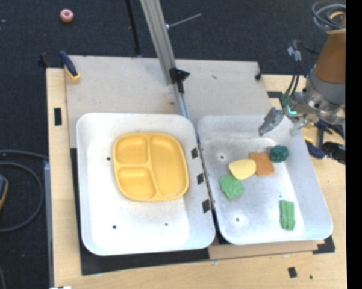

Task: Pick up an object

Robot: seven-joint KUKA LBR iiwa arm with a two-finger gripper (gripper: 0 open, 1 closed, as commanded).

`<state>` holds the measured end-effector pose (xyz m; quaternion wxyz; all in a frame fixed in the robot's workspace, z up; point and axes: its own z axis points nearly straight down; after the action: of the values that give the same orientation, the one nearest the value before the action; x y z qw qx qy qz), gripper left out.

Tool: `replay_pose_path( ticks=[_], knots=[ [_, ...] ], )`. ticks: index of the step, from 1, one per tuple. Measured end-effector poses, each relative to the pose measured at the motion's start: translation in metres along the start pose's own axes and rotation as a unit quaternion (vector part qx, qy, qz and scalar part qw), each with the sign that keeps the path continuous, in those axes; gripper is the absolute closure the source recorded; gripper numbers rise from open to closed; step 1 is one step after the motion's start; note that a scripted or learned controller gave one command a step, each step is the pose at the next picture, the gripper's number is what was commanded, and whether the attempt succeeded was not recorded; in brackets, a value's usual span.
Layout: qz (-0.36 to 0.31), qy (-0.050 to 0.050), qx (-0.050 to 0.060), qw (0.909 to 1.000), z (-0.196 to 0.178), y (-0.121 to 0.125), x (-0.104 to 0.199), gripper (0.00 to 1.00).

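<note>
No readable writing or brand on anything. Pincer [285, 122] is hovering over the right bin [313, 179] near its far edge, fingers spread apart w/ nothing btwn them. Dark green ball [279, 153] is sitting just below it; orange block [263, 163] and yellow piece [243, 168] are lying lower-left. Green stick [287, 214] is lying well below, long axis pointing away from camera. Yellow tray [150, 165] is resting far left.

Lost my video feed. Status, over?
Gripper above right bin's far edge, holding nothing. Five toys on bin floor, dark green ball nearest. Nothing in the way.
</note>
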<state>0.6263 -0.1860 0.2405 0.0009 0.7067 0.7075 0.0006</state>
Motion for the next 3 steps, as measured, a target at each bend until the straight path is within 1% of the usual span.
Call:
replay_pose_path(
  ticks=[1, 2, 3],
  knots=[
    [0.0, 0.0, 0.0, 1.0, 0.0, 0.0, 0.0, 0.0],
    [0.0, 0.0, 0.003, 1.0, 0.052, -0.01, 0.003, 0.0],
    [0.001, 0.0, 0.003, 1.0, 0.103, -0.014, -0.007, 0.0]
  ],
)
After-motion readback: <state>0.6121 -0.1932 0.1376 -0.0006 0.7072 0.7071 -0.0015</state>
